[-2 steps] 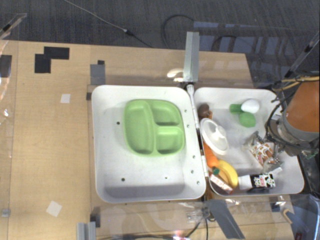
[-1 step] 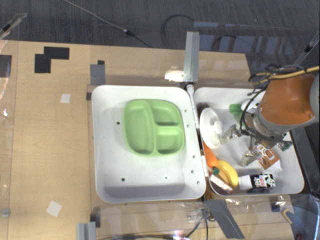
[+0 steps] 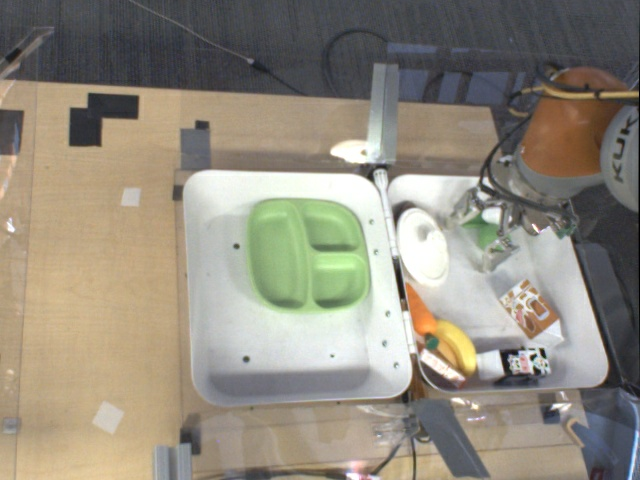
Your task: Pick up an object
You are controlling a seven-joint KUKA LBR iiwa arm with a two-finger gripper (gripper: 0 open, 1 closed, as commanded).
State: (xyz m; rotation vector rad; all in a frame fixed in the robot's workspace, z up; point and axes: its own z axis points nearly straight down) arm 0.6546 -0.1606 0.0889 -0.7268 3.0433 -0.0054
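Observation:
My gripper (image 3: 486, 230) hangs low over the back of the right bin (image 3: 585, 308), under the orange wrist band. It is open, one finger (image 3: 466, 209) on each side of a small green object (image 3: 480, 232) that lies on the bin floor. Whether the fingers touch it I cannot tell. Left of the gripper sits a white bowl-like piece (image 3: 424, 247). Nearer the front lie an orange carrot (image 3: 422, 317), a yellow banana (image 3: 456, 347), a brown-and-white packet (image 3: 528, 308) and a black-and-white carton (image 3: 520, 363).
The left bin (image 3: 215, 298) holds a green divided plate (image 3: 307, 255). A metal divider (image 3: 390, 268) runs between the bins, with an upright post (image 3: 384, 108) at its far end. Cables trail behind the arm.

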